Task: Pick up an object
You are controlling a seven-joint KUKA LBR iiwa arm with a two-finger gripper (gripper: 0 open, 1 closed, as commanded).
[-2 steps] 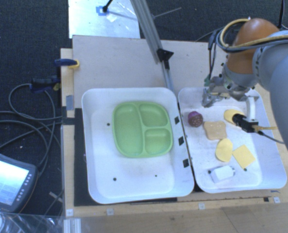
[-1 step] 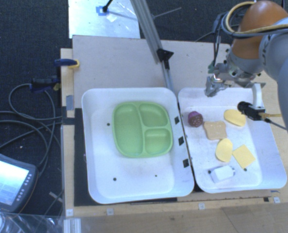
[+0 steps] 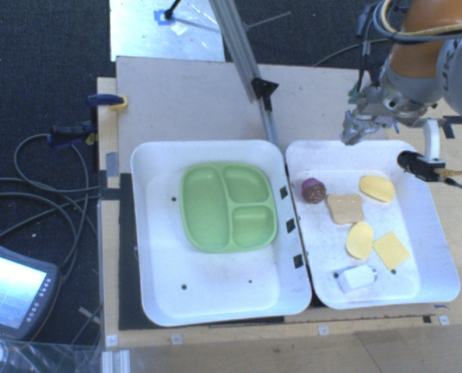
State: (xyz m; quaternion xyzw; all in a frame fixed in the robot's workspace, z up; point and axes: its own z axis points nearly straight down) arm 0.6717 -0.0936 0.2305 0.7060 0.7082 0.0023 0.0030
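While the gripper (image 3: 355,133) hangs over the right bin's (image 3: 429,286) far rim, nothing is lifted.
Whether its fingers are apart, I cannot tell.

The bench (image 3: 192,99) is a pale board, and two shallow white bins lie on it side by side, touching along their inner edges. The left bin (image 3: 157,286) is toward the left, the right bin (image 3: 429,274) toward the right. A blue and yellow clamp (image 3: 106,100) grips the bench's far left edge.
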